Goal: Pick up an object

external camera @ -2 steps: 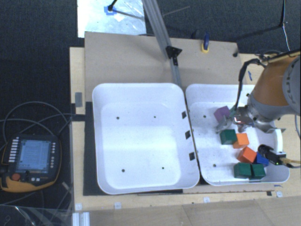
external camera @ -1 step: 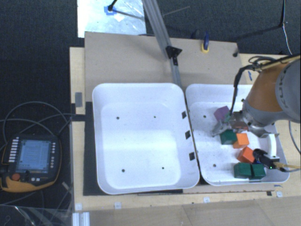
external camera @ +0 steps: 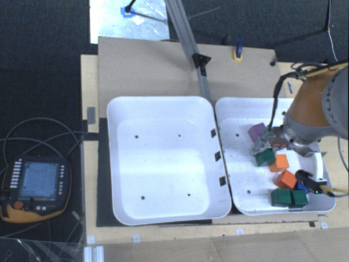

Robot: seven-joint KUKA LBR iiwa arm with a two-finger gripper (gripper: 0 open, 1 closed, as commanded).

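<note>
Bench (external camera: pixel 152 64) of pale board bearing two white bins (external camera: pixel 163 157), dark floor (external camera: pixel 43 48) around.

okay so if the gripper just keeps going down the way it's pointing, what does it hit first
Probably the green block right under the gripper, with the purple block close beside it; depth is hard to judge from above.

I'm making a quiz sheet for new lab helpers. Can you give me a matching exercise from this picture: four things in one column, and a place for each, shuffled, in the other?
Things:
1. purple block
2. teach pendant
3. blue clamp
4. pair of green blocks

Places:
A. on the floor, off the bench's left side
B. at the bench's far edge, above the right bin
C. in the right bin's near right corner
D. in the right bin, just left of the gripper

Pairs: 1-D, 2-A, 3-B, 4-C
</note>
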